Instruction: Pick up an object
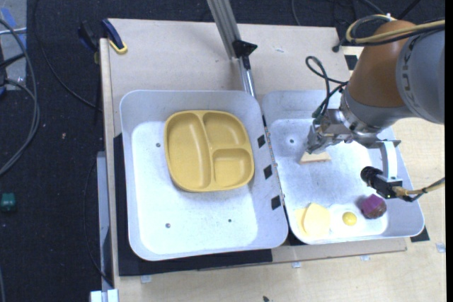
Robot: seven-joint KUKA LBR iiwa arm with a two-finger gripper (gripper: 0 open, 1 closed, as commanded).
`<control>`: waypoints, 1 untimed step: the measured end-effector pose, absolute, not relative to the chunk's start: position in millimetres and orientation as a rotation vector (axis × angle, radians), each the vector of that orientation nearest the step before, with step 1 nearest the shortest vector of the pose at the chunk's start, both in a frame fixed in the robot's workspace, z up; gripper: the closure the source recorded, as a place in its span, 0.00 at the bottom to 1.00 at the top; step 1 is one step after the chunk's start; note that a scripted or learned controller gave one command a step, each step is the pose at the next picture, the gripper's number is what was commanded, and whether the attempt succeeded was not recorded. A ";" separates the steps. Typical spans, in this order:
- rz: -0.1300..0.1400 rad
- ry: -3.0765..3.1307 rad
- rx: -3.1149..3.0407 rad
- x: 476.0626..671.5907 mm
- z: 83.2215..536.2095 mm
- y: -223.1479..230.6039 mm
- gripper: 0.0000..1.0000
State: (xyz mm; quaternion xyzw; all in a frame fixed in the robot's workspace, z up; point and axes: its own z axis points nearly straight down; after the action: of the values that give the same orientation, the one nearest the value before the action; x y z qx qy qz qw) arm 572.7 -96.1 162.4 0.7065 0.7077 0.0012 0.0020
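Note:
My gripper (316, 145) reaches down into the right bin (340, 173), its tip right over a small tan flat piece (316, 158) on the bin floor. The piece lies just under and in front of the tip, touching or nearly touching it. Along the bin's near edge sit a pale yellow rounded object (316, 219), a small yellow ball (349, 218) and a purple ball (373, 206).
The left bin (148, 216) holds a yellow divided plate (209, 150). A slanted metal pole (219, 0) runs down to the gap between the bins. A black cable connector (379, 180) hangs off the arm above the purple ball.

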 end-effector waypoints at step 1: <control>0.005 2.219 2.215 581.9 217.6 -103.3 1.00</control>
State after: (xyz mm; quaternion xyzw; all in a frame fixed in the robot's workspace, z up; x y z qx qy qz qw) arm 581.9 -103.3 217.6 0.7064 0.7078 0.0017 0.0031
